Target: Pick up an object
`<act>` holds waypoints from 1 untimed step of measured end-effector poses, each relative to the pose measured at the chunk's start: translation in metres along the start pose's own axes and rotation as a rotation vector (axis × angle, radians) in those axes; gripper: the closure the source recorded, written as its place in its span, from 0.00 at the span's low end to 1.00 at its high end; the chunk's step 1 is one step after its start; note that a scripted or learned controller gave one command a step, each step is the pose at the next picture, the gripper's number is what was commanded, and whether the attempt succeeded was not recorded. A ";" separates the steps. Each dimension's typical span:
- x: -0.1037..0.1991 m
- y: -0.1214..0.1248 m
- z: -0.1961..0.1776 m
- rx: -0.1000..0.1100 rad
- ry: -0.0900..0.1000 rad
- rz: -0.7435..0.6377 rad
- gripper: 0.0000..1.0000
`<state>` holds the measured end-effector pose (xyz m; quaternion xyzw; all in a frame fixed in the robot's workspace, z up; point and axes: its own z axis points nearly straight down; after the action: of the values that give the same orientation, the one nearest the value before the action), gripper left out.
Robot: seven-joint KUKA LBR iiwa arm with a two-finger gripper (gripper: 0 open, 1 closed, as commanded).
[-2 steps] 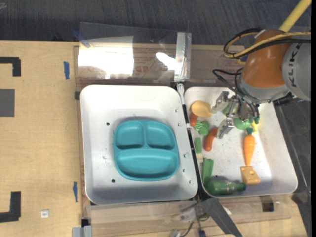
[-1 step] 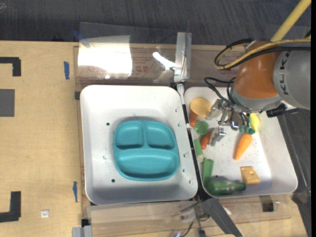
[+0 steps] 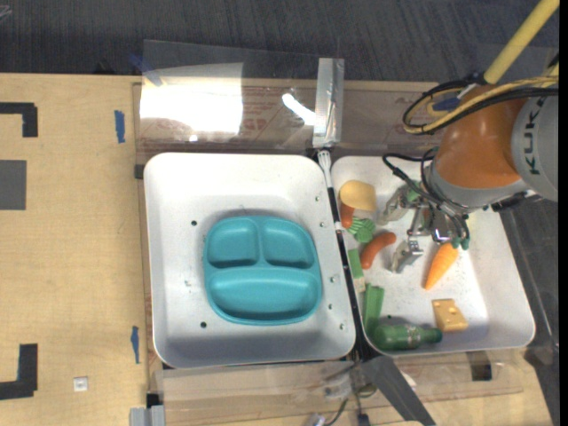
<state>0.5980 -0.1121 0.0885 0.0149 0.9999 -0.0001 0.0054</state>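
metal end effector (image 3: 424, 232) hangs beside orange carrot (image 3: 440, 264) in right bin (image 3: 506, 309)

The gripper (image 3: 424, 236) hangs over the right bin (image 3: 497, 313), below the orange wrist band (image 3: 475, 153). The orange carrot (image 3: 440, 264) lies just right of the jaws, tilted, its green top near the right finger. The red and green piece (image 3: 371, 247) lies just left of the jaws; the yellow rounded object (image 3: 358, 194) sits beyond it, up and left. The yellow block (image 3: 449, 314) and dark green bottle (image 3: 404, 334) lie below the jaws. The left bin (image 3: 169, 238) carries a teal divided plate (image 3: 262, 269).
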 end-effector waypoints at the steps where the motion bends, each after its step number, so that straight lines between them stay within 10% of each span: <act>1: 0.066 -0.054 -0.001 0.003 0.002 0.041 0.00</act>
<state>0.5306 -0.1637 0.0883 0.0353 0.9994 -0.0013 0.0045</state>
